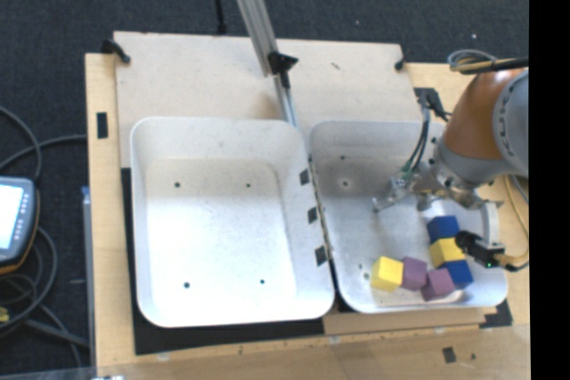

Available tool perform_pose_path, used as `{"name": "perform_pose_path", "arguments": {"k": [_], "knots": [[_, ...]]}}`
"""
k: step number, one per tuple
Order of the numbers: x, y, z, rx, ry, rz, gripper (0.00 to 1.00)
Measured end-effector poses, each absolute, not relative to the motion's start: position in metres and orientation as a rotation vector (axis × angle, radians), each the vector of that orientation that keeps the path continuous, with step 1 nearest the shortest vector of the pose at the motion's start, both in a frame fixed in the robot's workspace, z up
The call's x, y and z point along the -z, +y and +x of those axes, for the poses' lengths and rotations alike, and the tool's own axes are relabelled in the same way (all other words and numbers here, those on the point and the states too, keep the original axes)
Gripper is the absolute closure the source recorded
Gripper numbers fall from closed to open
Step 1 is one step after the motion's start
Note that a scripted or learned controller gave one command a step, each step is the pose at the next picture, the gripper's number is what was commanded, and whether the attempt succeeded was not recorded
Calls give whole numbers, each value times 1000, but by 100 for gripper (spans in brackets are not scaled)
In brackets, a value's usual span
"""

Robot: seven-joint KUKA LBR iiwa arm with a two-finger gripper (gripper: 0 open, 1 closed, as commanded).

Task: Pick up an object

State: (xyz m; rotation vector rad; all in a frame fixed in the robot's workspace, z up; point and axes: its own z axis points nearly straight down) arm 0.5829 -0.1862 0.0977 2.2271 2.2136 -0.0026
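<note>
Here the gripper (398, 194) hangs low inside the right bin (356, 147), over bare floor; whether its fingers are apart cannot be told. The blocks (two yellow (387, 273), two purple (438, 283), two blue (443, 228)) cluster near the bin's front right corner, apart from it.

The arm (508, 125) is grey with a round orange band, and thin dark cables run above its metal pincer (403, 190).

A cluster of small blocks lies in the right bin's near right corner: yellow cube (387, 273), two purple cubes (415, 272) (438, 283), blue blocks (443, 229) (460, 271), another yellow block (448, 251).
</note>
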Motion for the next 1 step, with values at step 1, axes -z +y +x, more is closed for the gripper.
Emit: {"name": "perform_pose_path", "arguments": {"k": [1], "knots": [[-98,-200,633,-4,2221,2213,0]]}}
